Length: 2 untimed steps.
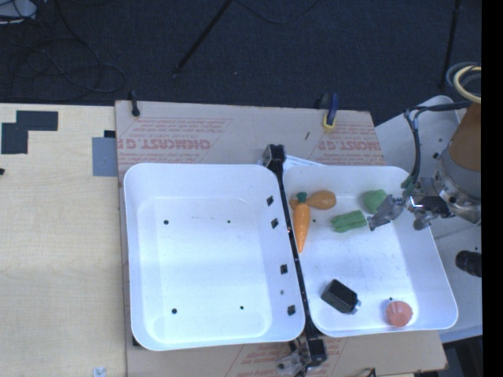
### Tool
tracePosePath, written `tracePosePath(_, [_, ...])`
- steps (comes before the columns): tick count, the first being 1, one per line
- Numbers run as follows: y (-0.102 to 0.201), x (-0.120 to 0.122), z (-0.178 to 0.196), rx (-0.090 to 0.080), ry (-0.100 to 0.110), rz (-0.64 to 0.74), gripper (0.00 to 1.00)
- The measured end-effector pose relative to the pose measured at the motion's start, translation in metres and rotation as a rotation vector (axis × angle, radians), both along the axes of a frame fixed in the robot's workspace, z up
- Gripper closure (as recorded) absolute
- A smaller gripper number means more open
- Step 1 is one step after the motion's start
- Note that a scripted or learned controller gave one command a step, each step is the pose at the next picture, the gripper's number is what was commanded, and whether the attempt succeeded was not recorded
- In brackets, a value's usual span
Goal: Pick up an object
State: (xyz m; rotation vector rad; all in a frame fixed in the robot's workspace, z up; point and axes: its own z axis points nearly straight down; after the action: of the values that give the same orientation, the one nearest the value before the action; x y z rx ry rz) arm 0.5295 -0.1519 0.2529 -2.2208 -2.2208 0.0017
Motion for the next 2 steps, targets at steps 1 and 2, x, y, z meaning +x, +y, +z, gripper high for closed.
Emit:
tracePosePath(1, [0.078, -0.056, 0.004, 0.005, 0.006, 0.006, 0.00])
tracePosePath(2, [0.069, -0.037, 0.080, -0.001, -0.007, 0.001, 0.00])
